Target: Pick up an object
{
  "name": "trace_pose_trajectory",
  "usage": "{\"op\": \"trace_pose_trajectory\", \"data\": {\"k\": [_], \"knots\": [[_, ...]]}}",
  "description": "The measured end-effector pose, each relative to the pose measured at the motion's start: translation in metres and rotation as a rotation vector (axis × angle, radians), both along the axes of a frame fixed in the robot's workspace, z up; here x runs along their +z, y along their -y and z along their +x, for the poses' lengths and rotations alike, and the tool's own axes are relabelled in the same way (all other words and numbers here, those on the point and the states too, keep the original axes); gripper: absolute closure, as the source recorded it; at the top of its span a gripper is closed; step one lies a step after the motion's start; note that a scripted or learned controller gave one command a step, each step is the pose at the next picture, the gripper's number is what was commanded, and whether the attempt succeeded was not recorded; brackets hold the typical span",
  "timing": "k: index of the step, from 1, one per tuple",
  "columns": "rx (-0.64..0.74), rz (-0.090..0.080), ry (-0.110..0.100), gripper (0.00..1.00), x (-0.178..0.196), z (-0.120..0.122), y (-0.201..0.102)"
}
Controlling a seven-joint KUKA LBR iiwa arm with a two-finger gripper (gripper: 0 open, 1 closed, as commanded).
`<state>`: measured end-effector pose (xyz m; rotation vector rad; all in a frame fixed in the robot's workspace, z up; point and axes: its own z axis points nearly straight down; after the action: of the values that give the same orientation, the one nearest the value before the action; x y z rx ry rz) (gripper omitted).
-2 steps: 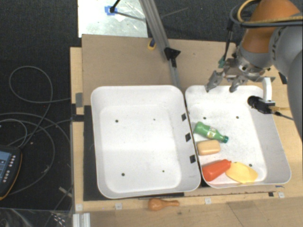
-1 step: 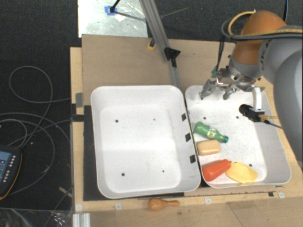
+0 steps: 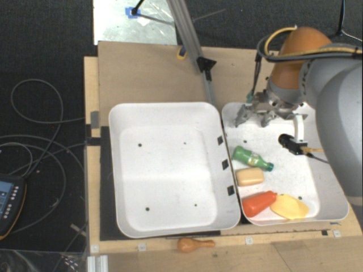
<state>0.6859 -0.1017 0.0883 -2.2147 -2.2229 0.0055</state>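
Looking down from the fixed camera, a metal two-finger gripper [image 3: 253, 114] is seen spread and holding nothing over the right white bin [image 3: 329, 194], where a green plastic bottle [image 3: 251, 158], beige block [image 3: 249, 177], red pepper [image 3: 258, 202] and yellow piece [image 3: 290, 207] lie.

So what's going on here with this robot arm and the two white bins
The arm's gripper hangs over the far end of the right bin, with nothing between its fingers. Nearer the camera in that bin lie a green bottle, a beige block, a red piece and a yellow piece, all untouched. The left bin sits alongside, and a small orange-brown item rests on the bench outside the bins. Nothing has been picked up yet.
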Motion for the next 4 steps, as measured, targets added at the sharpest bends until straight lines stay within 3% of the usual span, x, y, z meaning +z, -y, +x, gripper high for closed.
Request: {"op": "trace_pose_trajectory", "data": {"k": [1,3,4], "knots": [[0.002,0.000,0.007,1.00,0.014,0.002,0.000],[0.003,-0.001,0.014,1.00,0.122,0.006,-0.010],[0.006,0.002,0.007,1.00,0.127,-0.008,-0.055]]}}
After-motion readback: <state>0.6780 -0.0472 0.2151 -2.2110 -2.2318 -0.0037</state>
